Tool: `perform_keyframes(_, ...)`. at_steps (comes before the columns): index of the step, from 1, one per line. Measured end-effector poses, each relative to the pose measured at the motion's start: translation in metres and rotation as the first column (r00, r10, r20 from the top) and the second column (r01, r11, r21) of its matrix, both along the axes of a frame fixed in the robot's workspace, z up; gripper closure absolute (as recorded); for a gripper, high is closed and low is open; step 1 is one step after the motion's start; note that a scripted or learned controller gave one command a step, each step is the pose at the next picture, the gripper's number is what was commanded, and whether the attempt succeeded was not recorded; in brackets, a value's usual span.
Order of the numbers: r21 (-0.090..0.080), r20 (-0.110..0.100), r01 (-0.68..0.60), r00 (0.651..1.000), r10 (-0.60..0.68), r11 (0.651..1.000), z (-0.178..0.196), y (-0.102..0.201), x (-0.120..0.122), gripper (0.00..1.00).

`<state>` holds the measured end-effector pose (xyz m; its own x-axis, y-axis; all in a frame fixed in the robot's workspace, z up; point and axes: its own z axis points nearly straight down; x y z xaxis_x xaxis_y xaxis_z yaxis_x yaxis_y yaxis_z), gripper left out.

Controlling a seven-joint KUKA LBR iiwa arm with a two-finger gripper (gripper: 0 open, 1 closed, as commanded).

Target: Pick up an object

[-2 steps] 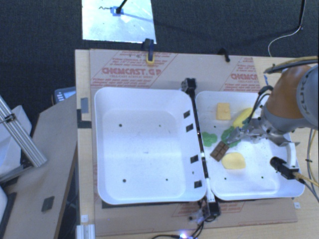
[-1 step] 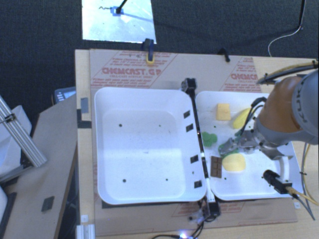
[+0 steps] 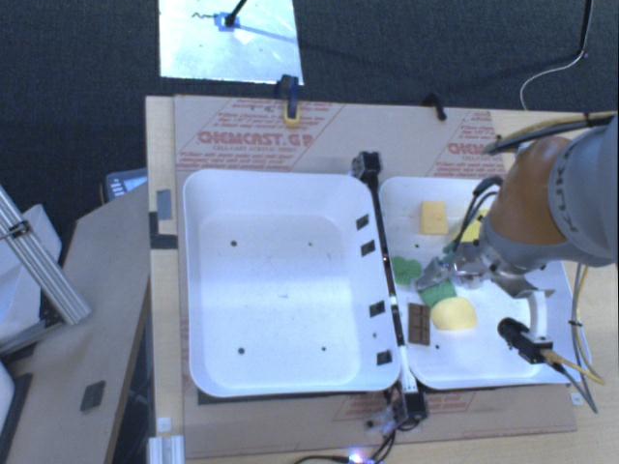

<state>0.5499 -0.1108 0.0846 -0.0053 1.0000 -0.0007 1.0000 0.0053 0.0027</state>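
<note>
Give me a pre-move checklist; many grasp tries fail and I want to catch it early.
1. Gripper over the right bin: ok.
2. Objects within reach, green object, yellow round object, brown block: ok.
3. Target separated from neighbours: not ok, they crowd together.
4. Object seen between fingers: cannot tell.
5. Yellow square block clear of the arm: ok.

Bright, even overhead light. Left bin (image 3: 280, 278) near blown out, floor washed white. Metal sheet (image 3: 230, 25) at upper left of frame glares. Soft shadow under arm (image 3: 551, 201) at right. Slightly soft focus, grainy dark backdrop.
</note>
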Motion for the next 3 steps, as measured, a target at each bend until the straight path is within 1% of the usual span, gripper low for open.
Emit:
perform_keyframes(1,-0.001,0.006,0.001,1.0,-0.001,1.0,0.013,-0.001,0.002,1.0)
perform_keyframes(2,0.002,-0.006,0.005,1.0,-0.005,1.0,-0.001,0.02,-0.054,1.0)
perform_keyframes(3,-0.002,0.016,0.0,1.0,0.0,1.0,0.155,0.018,-0.048,1.0)
